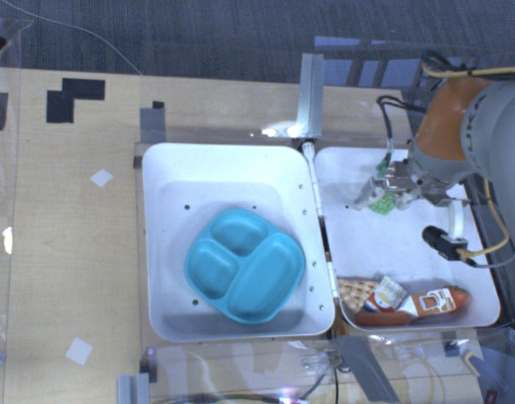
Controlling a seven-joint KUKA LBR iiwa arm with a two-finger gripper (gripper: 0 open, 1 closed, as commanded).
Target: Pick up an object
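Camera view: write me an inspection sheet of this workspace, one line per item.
Surface: wooden bench bearing two white bins side by side, left bin and right bin.
Job's things: blue divided plate in the left bin; small green object, waffle, small carton and sausage in the right bin.
Clutter: black tape patches and pale squares on the bench.
Grippers: gripper low over the green object; hold not discernible.
Cables: black and yellow cables along the arm.
Surroundings: grey carpet beyond the bench.
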